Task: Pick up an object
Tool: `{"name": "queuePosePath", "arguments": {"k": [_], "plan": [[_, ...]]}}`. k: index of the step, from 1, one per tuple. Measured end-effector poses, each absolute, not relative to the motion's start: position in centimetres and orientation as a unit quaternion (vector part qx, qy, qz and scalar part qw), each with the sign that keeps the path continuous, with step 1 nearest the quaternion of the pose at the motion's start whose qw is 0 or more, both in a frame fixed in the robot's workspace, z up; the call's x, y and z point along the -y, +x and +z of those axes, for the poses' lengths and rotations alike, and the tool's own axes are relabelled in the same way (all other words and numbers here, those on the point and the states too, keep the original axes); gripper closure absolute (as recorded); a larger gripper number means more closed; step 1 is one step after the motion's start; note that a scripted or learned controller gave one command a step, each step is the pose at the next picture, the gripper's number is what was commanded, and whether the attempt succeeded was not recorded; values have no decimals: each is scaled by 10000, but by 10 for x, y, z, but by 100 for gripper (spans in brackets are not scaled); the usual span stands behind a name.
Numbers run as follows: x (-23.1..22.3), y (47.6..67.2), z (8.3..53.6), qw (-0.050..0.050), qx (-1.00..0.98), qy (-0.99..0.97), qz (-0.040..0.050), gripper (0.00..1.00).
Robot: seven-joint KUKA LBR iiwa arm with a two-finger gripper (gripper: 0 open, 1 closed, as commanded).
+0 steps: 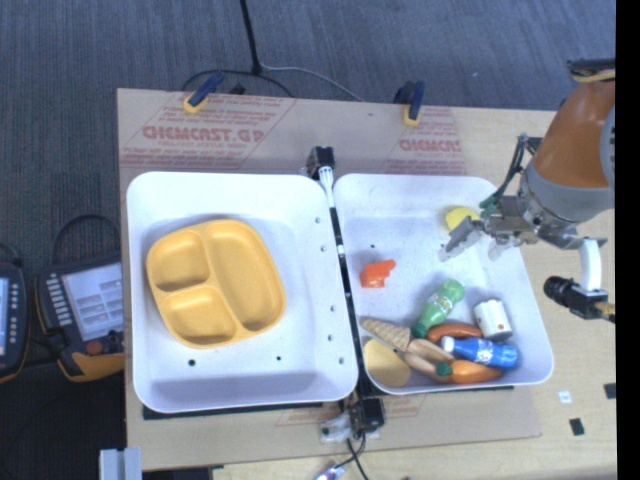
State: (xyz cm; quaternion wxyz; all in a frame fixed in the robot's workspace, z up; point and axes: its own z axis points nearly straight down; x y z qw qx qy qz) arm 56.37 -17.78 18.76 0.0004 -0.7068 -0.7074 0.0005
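Two white bins, side by side. Left bin [150, 368]: yellow divided tray [213, 281] lying flat at centre, well apart from any target. Right bin [420, 193]: orange piece [377, 273] alone near the dividing wall, free on all sides; green bottle [438, 306], white cup [492, 319] and blue bottle [484, 352] crowded touching in the near corner, likely harder to separate. Gripper [481, 234] hovering above the right bin beside a yellow object [461, 215], fingers apart, nothing between them.

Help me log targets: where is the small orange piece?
The small orange piece lies alone in the right bin, near its left wall, left of the green bottle.
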Motion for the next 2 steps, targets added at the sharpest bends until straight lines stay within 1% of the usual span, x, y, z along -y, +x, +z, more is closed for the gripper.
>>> {"name": "queuePosePath", "arguments": {"k": [1, 2], "plan": [[161, 527, 98, 1, 7665, -6422, 0, 0], [150, 524, 95, -168, 9173, -3978, -40, 0]]}}
